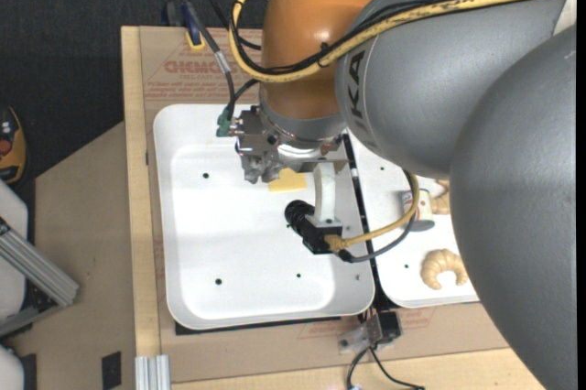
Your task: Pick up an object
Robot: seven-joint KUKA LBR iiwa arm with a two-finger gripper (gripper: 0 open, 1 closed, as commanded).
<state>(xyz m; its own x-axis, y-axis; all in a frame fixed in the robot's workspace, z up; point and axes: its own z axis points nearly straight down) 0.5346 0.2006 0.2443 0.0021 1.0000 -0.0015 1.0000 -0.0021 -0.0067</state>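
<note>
My gripper point(259, 161) hangs low over the back middle of the left white bin point(229, 269), under the orange wrist band of the arm. A small pale yellow flat piece point(287, 182) lies on the bin floor just right of the gripper tip, partly hidden by the wrist. Whether the gripper touches it cannot be told. In the right bin point(403, 280) a toy croissant point(442, 268) rests near the front.
A beige object point(438, 198) lies in the right bin, mostly hidden behind the arm. A black cable plug point(309, 231) with a yellow cable hangs from the wrist over the left bin. The bins sit on a brown cardboard bench point(137, 196).
</note>
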